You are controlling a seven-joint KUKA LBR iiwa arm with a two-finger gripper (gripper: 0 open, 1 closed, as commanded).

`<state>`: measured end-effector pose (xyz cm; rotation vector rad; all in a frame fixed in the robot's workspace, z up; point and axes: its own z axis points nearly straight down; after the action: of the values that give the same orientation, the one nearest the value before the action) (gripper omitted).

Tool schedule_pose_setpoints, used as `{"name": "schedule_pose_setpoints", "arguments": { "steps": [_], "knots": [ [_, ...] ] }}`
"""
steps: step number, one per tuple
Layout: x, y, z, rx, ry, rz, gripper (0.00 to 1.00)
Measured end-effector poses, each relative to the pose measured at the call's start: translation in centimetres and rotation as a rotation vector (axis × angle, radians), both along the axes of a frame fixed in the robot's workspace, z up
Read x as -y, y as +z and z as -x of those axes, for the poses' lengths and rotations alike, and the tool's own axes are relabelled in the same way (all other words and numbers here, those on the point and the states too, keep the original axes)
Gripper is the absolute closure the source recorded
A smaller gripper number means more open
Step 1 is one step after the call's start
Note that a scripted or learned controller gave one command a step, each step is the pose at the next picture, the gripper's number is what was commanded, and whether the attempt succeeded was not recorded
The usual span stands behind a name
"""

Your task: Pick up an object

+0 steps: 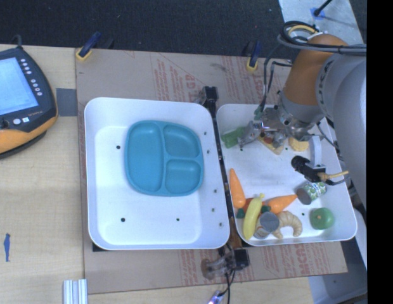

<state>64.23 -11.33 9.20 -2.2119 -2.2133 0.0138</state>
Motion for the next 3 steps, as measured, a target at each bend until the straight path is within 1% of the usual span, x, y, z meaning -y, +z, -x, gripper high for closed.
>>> {"name": "schedule_pose_setpoints", "arguments": {
  "steps": [1,2,3],
  "knots": [
    [0.3,1.1,0.0,-0.003,0.003,0.003,1.00],
    [4.2,8.9,1.2,0.014,0.002,0.003,1.00],
    [4.1,8.8,1.3,0.012,0.002,0.002,0.00]
  ]
}}
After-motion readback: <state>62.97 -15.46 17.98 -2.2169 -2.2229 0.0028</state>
